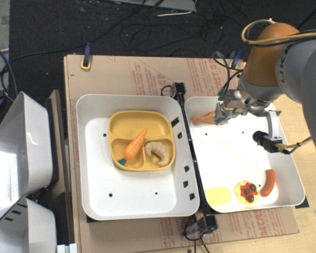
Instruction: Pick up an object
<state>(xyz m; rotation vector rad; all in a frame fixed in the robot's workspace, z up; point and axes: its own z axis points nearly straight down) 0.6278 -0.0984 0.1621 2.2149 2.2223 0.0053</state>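
My jaws hung over right bin [289,162] rear-left corner, at orange wedge-shaped piece [203,119]. Jaw state: cannot tell. Piece lay on bin floor. Pick not done; grasp, lift remained.

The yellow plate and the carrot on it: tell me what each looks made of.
Yellow plate: likely moulded plastic, with a smooth, even colour, rounded raised dividers and a soft sheen.
Carrot: probably toy plastic or rubber, uniformly orange and smooth, with a small green stub at the wide end; whether it is hard or soft cannot be told.
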